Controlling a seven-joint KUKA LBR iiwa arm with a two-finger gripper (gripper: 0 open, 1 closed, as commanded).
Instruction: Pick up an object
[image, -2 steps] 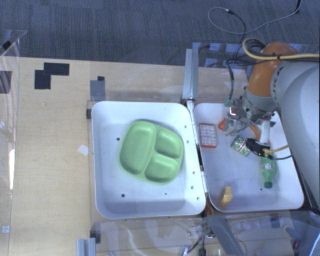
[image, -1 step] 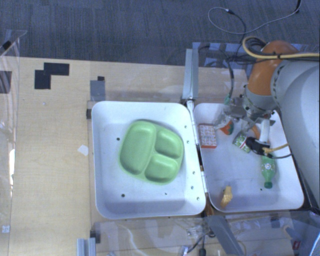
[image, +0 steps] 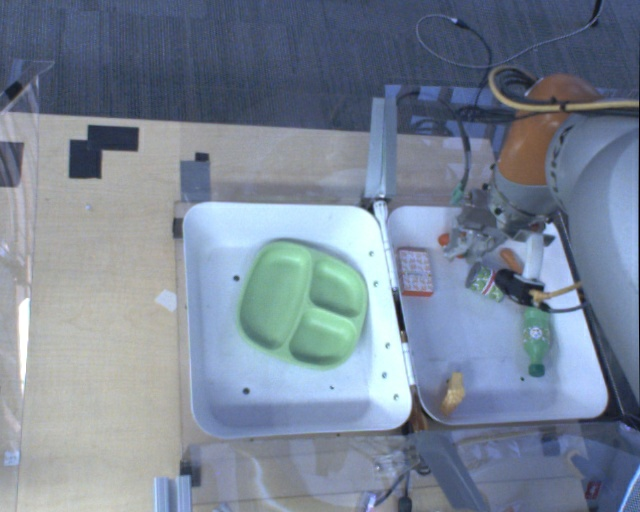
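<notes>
Small green object (image: 486, 281) half hidden under the gripper (image: 470, 243) in the right bin (image: 500, 400), grip state impossible to tell.

A dark grey ribbed carpet (image: 220, 50) is seen across the top of the frame, with a thin cable (image: 455, 35) looped on it at the upper right. Below it, a pale wooden benchtop (image: 100, 350) is spread over the left and centre, marked by black tape patches (image: 100, 148) at the upper left. A clear plastic panel (image: 18, 120) is stood along the left edge, and soft, even light is cast throughout.
</notes>
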